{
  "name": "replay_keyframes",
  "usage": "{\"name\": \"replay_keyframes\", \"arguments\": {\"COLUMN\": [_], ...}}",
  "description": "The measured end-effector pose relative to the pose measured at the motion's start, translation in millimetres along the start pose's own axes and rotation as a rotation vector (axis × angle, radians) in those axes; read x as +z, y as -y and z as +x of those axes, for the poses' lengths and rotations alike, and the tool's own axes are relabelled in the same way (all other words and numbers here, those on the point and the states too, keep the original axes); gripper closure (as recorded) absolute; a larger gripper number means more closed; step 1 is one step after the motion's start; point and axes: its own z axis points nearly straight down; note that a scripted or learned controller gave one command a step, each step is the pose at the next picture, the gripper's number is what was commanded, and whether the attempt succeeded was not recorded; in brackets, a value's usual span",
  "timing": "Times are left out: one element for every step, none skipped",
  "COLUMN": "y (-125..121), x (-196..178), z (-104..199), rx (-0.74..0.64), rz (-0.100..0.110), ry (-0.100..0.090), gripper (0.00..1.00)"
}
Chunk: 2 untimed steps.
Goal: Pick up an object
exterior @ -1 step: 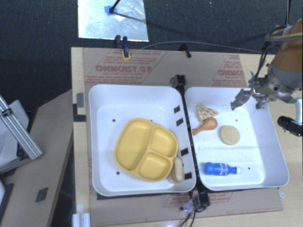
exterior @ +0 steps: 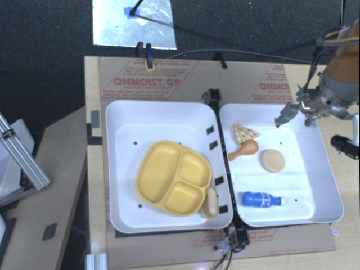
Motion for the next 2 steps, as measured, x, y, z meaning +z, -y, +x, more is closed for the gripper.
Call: {"name": "replay_keyframes", "arguments": {"y": [-2, -7], "x": [62, 105], "z": [3, 6], "rx": [0.0, -0.003], "rz": [0.003, 0.003], "ry": [-0.001, -0.001], "gripper": [0.0, 0.0]}}
